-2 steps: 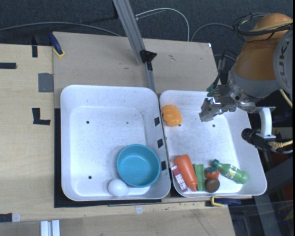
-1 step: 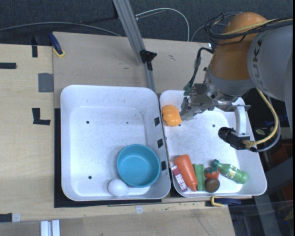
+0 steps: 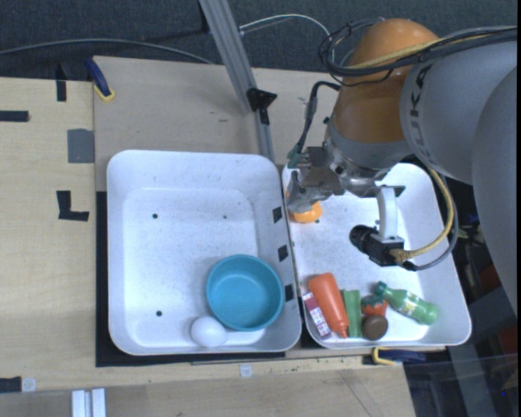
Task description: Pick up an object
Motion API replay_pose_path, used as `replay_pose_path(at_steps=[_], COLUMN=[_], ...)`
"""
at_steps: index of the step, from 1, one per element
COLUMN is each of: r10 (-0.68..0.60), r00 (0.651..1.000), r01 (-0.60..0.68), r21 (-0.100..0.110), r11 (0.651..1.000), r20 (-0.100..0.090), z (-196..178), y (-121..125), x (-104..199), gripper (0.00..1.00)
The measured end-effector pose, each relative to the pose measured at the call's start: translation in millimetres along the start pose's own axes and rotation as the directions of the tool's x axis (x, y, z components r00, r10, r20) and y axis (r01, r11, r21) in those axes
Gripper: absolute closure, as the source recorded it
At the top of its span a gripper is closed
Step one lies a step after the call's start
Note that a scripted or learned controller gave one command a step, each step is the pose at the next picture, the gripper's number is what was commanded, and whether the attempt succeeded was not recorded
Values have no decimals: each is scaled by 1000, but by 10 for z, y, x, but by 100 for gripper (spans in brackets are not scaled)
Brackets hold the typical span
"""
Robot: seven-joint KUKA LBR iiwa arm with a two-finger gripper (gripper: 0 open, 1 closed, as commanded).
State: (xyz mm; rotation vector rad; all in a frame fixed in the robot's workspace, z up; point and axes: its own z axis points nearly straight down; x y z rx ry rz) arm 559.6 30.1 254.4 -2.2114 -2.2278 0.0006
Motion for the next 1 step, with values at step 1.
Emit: replay_pose_path(at_steps=[1], r10=[0], r00=[1000], r01=[0], r21=[0], r11=[1000], r20=[0], z=[56], y=[1], x=[613], gripper=[100])
